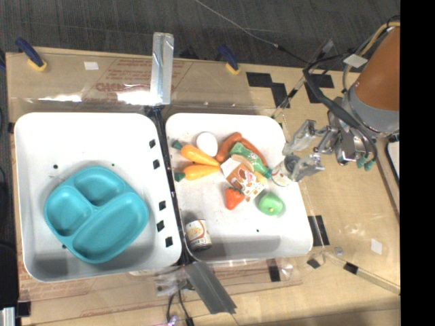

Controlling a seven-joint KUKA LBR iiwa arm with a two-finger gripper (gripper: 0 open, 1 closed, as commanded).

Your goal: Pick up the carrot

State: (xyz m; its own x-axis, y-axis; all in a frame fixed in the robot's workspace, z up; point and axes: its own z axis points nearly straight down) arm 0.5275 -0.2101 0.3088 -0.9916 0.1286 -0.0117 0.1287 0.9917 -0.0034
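Two orange carrots (198, 163) with green stub ends, tapered, lying side by side at left of right bin (224, 243), just below white egg (206, 142). Gripper (297, 156) at bin's right rim, nothing held; finger spread: cannot tell. Teal plate (96, 212) in left bin (30, 182).

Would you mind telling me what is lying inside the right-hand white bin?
The right bin holds two carrots, an egg, a small carton, a green apple and a can. The carton covers parts of the items beneath it.
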